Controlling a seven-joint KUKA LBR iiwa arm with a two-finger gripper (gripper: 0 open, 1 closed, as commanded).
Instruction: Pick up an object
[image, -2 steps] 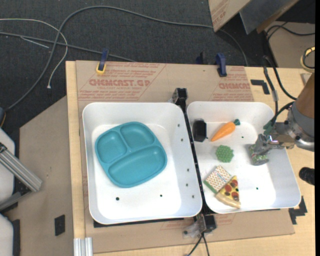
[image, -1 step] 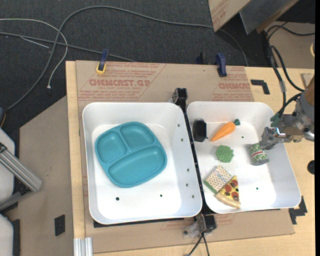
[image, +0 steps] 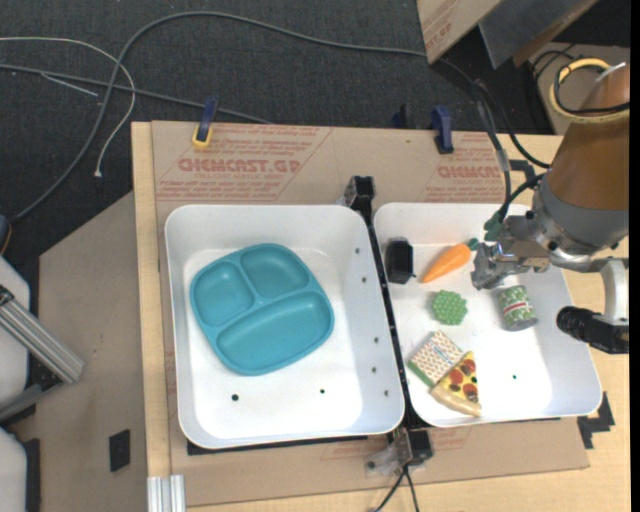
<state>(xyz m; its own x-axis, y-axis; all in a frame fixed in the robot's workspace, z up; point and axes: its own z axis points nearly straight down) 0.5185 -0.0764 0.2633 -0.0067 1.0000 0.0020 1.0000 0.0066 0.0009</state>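
The tool (image: 497, 262) hangs over the back part of the right bin (image: 570, 400), and whether its parts are apart or together cannot be told from this slanted overhead view; nothing is seen between them. Closest to the tool, just beside it toward the front of the bin, lies a small green can (image: 517, 307) with a patterned label, tipped on its side. Just to the tool's left lies an orange carrot (image: 447, 262), its tip pointing away from the tool. Further left, near the bin's inner wall, sits a small black block (image: 399, 260). In front of the carrot rests a round green knobbly ball (image: 449, 307), and beyond that, toward the bin's front edge, a pizza slice toy (image: 459, 383) lies touching a small patterned packet (image: 434, 356). Well away to the tool's left, the left bin (image: 190, 250) carries a blue divided plate (image: 262, 307). Both bins sit on a cardboard-covered desk (image: 100, 330).
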